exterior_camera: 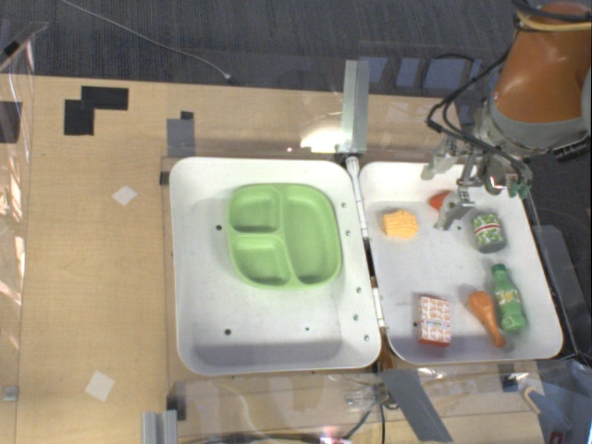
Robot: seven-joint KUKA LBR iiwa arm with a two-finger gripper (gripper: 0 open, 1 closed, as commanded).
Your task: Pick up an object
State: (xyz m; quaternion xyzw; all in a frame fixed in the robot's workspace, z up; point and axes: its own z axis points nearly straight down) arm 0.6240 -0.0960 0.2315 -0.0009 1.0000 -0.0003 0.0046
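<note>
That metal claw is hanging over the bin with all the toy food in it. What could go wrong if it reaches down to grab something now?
The end effector hangs over a small red item, with a green can close beside it. Coming down, it may nudge the can or push the red item aside rather than grip it. The item also lies near the right bin's back wall, so a finger might catch there.

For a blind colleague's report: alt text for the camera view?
The gripper hovers over the right bin, which holds a corn piece, can, green bottle, carrot and carton. The left bin holds a green tray.
</note>
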